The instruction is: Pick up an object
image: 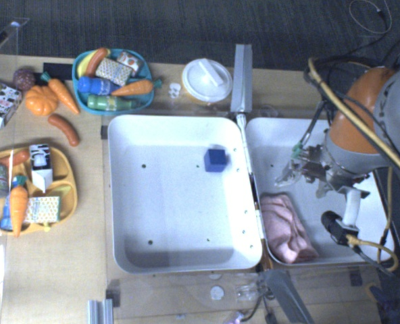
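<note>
two white bins are seen side by side on the desk (pixel 92 275), a grey divider between them. the left bin (pixel 153 248) fills the centre of the frame; the right bin (pixel 274 135) lies at the right, under the arm.

candidate objects: a small blue cube (pixel 215 159) sits alone on the floor of the left bin, in its upper right part, near the divider and clear of the walls. a pink cloth (pixel 286 227) is bunched in the lower left corner of the right bin, pressed against the divider wall.

the arm (pixel 376 113) is seen at the right of the frame, its orange band above the wrist, with cables looped round it. the claw (pixel 307 169) hangs over the right bin, above and to the right of the pink cloth, apart from it. nothing is seen between its fingers. whether it is released or clenched cannot be told; the mechanism is small and cluttered by wiring.

judgement: the claw is placed over the right bin most likely because the pink cloth is the nearest target. the cloth is soft and crumpled, so a fold could be pinched, though its place in the corner leaves little room by the wall. the blue cube is rigid and free-standing, an easier grasp, but a reach across the divider would be needed. the pick is not yet made.

outside the bins, at the left of the frame, toy food is kept in a blue bowl (pixel 112 106) and a yellow tray (pixel 66 181); a white lid (pixel 207 79) lies above the left bin.
</note>
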`<state>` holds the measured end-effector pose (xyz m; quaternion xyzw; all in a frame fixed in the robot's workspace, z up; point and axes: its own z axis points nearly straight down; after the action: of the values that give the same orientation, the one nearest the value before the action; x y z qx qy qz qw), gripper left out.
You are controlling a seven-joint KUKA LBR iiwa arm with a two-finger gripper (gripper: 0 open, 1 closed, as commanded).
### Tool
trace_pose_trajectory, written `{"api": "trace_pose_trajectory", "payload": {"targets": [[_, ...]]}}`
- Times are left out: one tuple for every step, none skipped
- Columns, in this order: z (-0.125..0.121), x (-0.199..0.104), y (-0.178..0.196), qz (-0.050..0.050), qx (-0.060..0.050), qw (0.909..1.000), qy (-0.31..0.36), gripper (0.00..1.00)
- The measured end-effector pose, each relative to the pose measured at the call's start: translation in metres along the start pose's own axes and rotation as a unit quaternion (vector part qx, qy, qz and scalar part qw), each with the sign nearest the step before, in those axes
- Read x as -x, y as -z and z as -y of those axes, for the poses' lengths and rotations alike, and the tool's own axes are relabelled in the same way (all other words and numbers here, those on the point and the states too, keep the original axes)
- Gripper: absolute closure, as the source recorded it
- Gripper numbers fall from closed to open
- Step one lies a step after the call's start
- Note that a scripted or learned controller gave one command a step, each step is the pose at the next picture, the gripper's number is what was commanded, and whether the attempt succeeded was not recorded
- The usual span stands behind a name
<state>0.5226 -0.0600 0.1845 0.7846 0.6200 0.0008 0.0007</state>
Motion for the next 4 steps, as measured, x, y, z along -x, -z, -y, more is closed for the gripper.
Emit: {"api": "trace_pose_trajectory", "payload": {"targets": [[0.005, 0.041, -0.093, -0.001, 0.009, 0.998, 0.062, 0.0], [-0.101, 0.05, -0.093, 0.001, 0.008, 0.992, 0.126, 0.0], [-0.04, 0.041, -0.093, 0.0, 0.008, 0.9822, 0.188, 0.0], [0.011, 0.079, -0.092, 0.001, 0.01, 0.9716, 0.236, 0.0]]}}
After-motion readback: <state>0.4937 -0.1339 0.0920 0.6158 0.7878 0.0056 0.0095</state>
